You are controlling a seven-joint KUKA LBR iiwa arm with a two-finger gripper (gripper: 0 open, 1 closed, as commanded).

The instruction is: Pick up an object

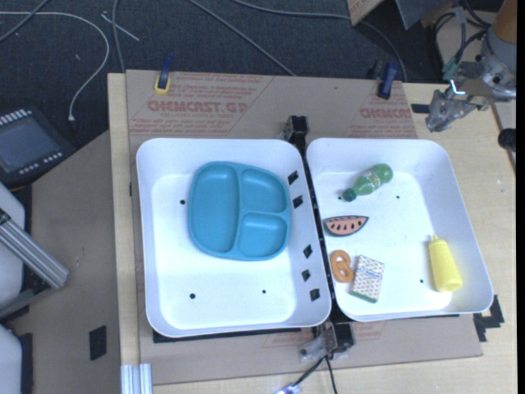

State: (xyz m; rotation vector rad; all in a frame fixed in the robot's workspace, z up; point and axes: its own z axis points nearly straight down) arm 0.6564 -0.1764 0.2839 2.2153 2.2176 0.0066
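Observation:
The right bin (459, 189) holds a green bottle (368, 180) near its back, a watermelon slice (344, 224) at its left middle, and a pretzel (340, 265) beside a small printed packet (367, 278) at its front left. A yellow mustard bottle (444, 263) lies at the front right. My gripper (444, 112) hangs at the upper right, above the bench behind the right bin's back right corner, away from every object. Nothing shows between its fingers.
The left bin (164, 294) carries a blue divided plate (239, 210). Black clips line the seam between the bins. Blue clamps (386, 79) stand at the board's back edge. Cables and a cardboard box lie behind the bench.

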